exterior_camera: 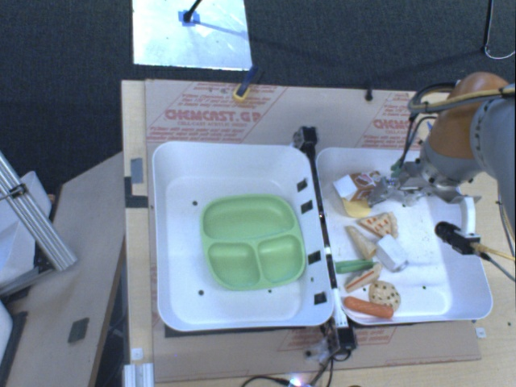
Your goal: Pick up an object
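Observation:
My gripper (377, 190) hangs low over the far left part of the right bin (468, 297), with the arm coming in from the right. Its tip sits right by a small red and white piece (365, 179), a white block (345, 186) and a yellow piece (355, 209). I cannot see whether anything is between the fingers. Nearer the front lie a pizza slice (380, 224), a bread wedge (360, 242), a second white block (393, 254), a green bean (353, 265), a sandwich piece (363, 278), a cookie (384, 295) and a carrot (368, 306).
The left bin (173, 240) holds a green divided plate (250, 240). A black-clipped ridge (316, 224) separates the two bins. The right half of the right bin's floor is bare.

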{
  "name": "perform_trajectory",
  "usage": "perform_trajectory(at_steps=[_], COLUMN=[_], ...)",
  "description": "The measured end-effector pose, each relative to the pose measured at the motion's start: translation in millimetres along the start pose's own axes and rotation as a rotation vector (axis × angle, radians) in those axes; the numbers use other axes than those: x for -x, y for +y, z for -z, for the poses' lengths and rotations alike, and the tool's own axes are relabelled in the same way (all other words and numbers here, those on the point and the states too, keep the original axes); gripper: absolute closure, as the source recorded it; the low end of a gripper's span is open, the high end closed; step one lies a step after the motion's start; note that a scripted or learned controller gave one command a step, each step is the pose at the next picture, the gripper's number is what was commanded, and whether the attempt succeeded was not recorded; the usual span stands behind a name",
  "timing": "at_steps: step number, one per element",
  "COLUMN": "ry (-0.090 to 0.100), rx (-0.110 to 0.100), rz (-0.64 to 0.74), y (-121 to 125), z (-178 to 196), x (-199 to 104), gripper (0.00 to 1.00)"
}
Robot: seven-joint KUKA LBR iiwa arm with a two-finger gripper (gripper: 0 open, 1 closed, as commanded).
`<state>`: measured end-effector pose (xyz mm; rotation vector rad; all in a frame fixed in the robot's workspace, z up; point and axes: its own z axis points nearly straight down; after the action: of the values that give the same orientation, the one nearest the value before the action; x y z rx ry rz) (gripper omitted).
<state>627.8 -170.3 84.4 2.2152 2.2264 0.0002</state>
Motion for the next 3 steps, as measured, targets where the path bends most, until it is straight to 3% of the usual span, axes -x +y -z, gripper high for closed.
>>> perform_trajectory(at_steps=[1, 3], ry=[-0.001, -0.001], rx=[0.003, 0.005], rz=[0.002, 0.000], y=[1, -3], z=[11, 118], x=[0, 4], gripper=[1.00, 1.00])
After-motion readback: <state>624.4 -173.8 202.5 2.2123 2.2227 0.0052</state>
